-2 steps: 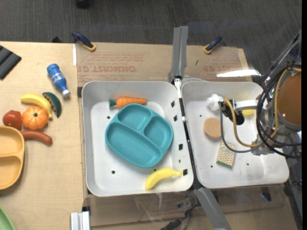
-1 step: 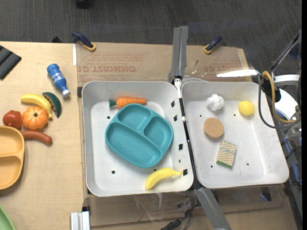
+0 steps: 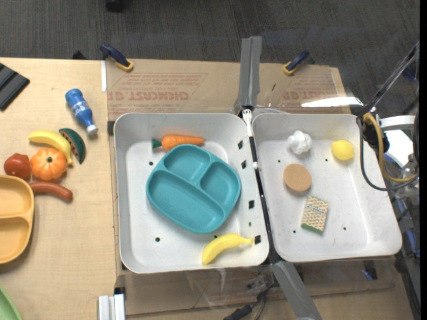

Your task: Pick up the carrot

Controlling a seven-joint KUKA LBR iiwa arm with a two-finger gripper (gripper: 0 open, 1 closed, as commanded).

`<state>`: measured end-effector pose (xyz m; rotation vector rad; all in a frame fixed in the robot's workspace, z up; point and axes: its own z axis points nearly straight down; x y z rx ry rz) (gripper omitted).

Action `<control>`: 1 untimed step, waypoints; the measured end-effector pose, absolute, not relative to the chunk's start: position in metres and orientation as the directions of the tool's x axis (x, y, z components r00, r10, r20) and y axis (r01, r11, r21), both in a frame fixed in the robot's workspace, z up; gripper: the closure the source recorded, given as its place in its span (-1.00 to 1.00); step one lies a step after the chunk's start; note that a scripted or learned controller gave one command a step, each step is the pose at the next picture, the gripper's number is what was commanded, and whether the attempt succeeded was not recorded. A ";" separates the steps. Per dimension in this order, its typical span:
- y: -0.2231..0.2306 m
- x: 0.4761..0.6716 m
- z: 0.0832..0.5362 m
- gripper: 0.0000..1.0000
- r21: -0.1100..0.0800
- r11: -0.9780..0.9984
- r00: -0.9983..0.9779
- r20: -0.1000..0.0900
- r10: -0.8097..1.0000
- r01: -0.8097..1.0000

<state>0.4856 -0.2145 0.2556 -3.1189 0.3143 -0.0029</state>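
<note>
Lying near the back wall of the left bin (image 3: 127, 199), the carrot (image 3: 180, 141) points its orange body to the right, with its green stub at its left end. Its lower side sits just beside, perhaps touching, the back rim of a teal divided plate (image 3: 193, 189) that takes up the middle of that bin. A yellow banana (image 3: 225, 247) rests in front of the plate, near the bin's front wall.

The right bin (image 3: 373, 225) holds 4 things, well apart from one another: a crumpled white lump (image 3: 299, 142) toward the back, a yellow lemon (image 3: 343, 151) to its right, a round tan disc (image 3: 297, 178) near the middle, and a speckled sponge with a green edge (image 3: 315, 215) in front of the disc.

On the desk (image 3: 40, 92) left of the bins lie a small blue bottle (image 3: 81, 111), a second banana (image 3: 51, 142), a dark green piece (image 3: 75, 145) beside it, a small orange pumpkin (image 3: 49, 165), a red fruit (image 3: 16, 166), a brown sausage (image 3: 52, 191) and a yellow-orange divided tray (image 3: 13, 222). 2 orange-handled clamps (image 3: 117, 57) grip the cardboard sheet (image 3: 173, 89) behind the bins.

At the right edge, cables and parts of the arm (image 3: 393, 152) stand beside the right bin; whether the pincer is wide or narrow, I cannot tell.
</note>
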 end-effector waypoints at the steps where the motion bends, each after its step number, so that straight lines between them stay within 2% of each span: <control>1: -0.196 0.486 0.181 1.00 -0.004 -0.909 0.909 -0.007 -0.418 -0.418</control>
